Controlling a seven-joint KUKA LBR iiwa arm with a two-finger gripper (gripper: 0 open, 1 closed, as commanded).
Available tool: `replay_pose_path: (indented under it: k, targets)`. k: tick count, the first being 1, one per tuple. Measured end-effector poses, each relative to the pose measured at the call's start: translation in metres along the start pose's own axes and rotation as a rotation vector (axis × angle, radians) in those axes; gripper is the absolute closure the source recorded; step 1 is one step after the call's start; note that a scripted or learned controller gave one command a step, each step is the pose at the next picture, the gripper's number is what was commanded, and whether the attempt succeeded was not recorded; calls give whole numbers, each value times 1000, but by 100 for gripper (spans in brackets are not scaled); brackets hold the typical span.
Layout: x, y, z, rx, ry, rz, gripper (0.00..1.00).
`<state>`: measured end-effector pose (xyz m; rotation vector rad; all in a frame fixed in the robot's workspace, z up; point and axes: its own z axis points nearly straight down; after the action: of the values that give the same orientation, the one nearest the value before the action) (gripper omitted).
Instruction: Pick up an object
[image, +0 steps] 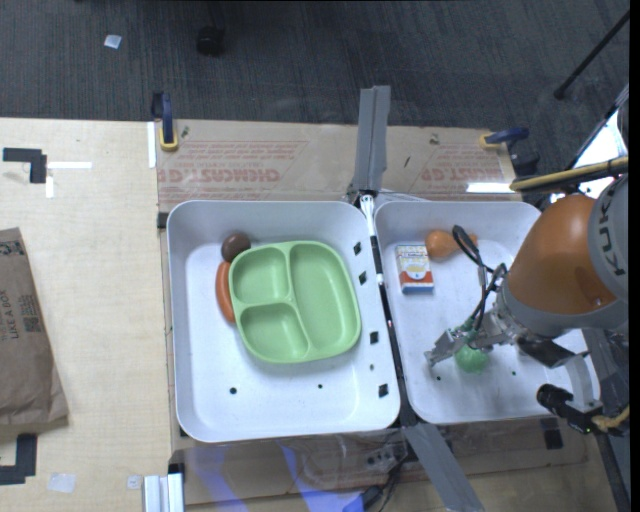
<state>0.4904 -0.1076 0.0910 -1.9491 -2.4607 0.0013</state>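
round green object under gripper

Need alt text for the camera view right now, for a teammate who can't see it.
The arm's tool is down in the right bin at a small green object, with a small box and an orange ball farther back. The left bin holds a green divided plate.

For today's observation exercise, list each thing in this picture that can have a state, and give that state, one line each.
Green divided plate: flat in the left bin, compartments bare.
Orange item: tucked against the plate's left rim.
Brown item: at the plate's upper left corner.
Small box: lying flat in the right bin.
Orange ball: resting beside the box.
Green object: on the bin floor under the tool.
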Motion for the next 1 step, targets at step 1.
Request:
replay_pose_path:
  k: [1]
  targets:
    - [-1,0,-8,0,0,5,100]
